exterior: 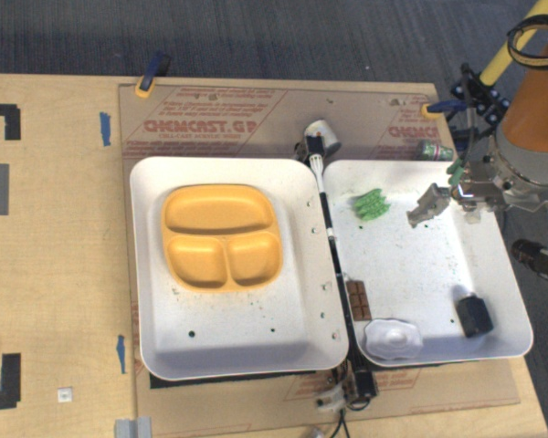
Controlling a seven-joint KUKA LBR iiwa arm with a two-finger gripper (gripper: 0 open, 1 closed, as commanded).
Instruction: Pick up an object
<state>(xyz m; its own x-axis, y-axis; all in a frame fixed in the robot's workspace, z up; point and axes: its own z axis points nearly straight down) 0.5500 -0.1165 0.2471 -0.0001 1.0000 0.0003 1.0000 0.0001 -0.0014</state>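
The left bin (pixel 155 245) held a yellow divided tray (pixel 223 235), lying flat toward its far half and well apart from the arm. Along the seam between the bins lay a small brown block (pixel 358 301), and at the near left corner of the right bin (pixel 493 245) sat a white cup-like object (pixel 392 338). Farther back in that bin lay a green ridged piece (pixel 371 203) near the far wall, and toward the near right corner a dark block (pixel 474 316). The gripper (pixel 429 205) hung over the far right part of the right bin, just right of the green piece and apart from it; whether it was spread or closed could not be told from this angle, and nothing was seen in its grasp. In my judgement the task stood at the approach step — no object had been lifted. The next move would call for settling on a target, the green piece being nearest, centring over it and descending squarely before closing.
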